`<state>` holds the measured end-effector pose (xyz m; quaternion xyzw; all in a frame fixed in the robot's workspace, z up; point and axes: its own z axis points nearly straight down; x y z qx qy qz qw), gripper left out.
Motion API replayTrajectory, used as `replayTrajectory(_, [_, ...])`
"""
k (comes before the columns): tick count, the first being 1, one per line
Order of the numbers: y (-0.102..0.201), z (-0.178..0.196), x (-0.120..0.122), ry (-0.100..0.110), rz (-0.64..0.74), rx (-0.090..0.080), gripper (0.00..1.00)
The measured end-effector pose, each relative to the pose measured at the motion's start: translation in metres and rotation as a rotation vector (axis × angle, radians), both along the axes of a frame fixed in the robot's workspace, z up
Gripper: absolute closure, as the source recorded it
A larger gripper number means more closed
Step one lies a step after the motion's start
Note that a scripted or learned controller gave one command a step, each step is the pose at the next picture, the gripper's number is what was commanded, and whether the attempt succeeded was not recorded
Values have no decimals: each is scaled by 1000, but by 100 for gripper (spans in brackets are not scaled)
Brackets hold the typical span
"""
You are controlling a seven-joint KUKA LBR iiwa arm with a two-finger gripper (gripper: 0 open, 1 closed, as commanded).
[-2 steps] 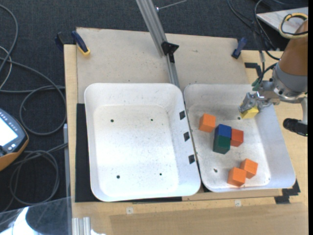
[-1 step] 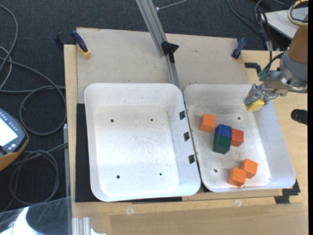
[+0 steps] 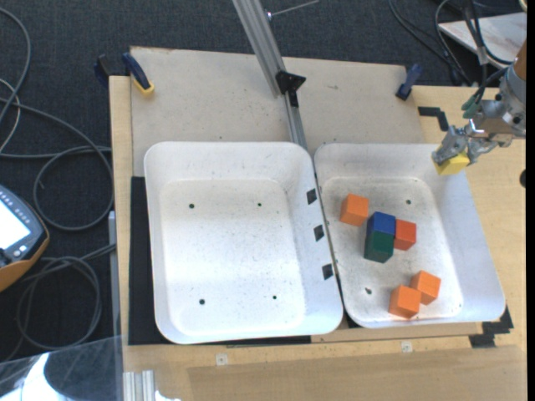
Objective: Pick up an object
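Nearest the front edge of the pale wooden bench (image 3: 251, 362), in the shallow white right-hand bin (image 3: 476, 257): two small orange blocks, one (image 3: 406, 301) touching the other (image 3: 426, 286), near the bin's front right corner.

Mid-bin: a dark green cube (image 3: 379, 246) with a blue cube (image 3: 383, 223) against its far side, and a red-orange cube (image 3: 405, 234) pressed to their right. Just beyond and left, a separate orange cube (image 3: 354, 210), apart from the cluster.

The shallow white left-hand bin (image 3: 167, 224) sits alongside, rims touching along the black-marked divide.

Farther back, at the right bin's far right corner: the two-finger gripper (image 3: 456, 153), reaching in from the right, pinching a small yellow block (image 3: 454, 164) between its fingers, held over the bin rim.

Farthest: a slanting grey metal pole (image 3: 263, 36) and two blue clamps (image 3: 138, 72) (image 3: 408, 80) on the bench's back edge.
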<state>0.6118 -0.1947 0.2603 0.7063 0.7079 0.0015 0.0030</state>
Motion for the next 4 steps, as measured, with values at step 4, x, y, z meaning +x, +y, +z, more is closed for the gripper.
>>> replayTrajectory(4, [208,-6,-69,11,3,5,100])
